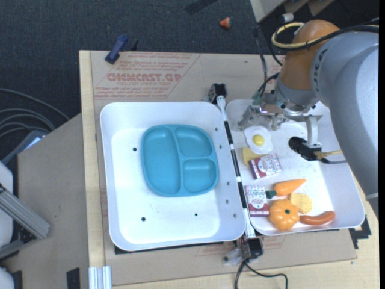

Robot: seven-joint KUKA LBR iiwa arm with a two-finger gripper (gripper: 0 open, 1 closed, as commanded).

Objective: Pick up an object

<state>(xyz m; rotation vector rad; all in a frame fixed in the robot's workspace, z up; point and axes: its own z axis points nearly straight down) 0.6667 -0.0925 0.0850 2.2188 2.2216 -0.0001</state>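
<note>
My gripper (pixel 263 118) hangs low over the far end of the right bin (pixel 346 188), with the grey arm coming in from the right. Just in front of it lies a toy fried egg (pixel 258 140), touching or nearly touching the gripper's tip. Nothing shows as held. Nearer in the same bin lie a yellow cheese slice (pixel 249 155), a red packet (pixel 265 165), a second red and white packet (pixel 256 198), a carrot (pixel 289 186), an orange pumpkin (pixel 283 214), a yellow crinkled piece (pixel 302 203) and a red sausage (pixel 316 218).
The left bin (pixel 117 179) holds a blue divided plate (pixel 179 159). A raised divider (pixel 233 155) runs between the two bins. The arm's bulk covers the right bin's far right corner. Cardboard (pixel 144 74) lies under both bins.
</note>
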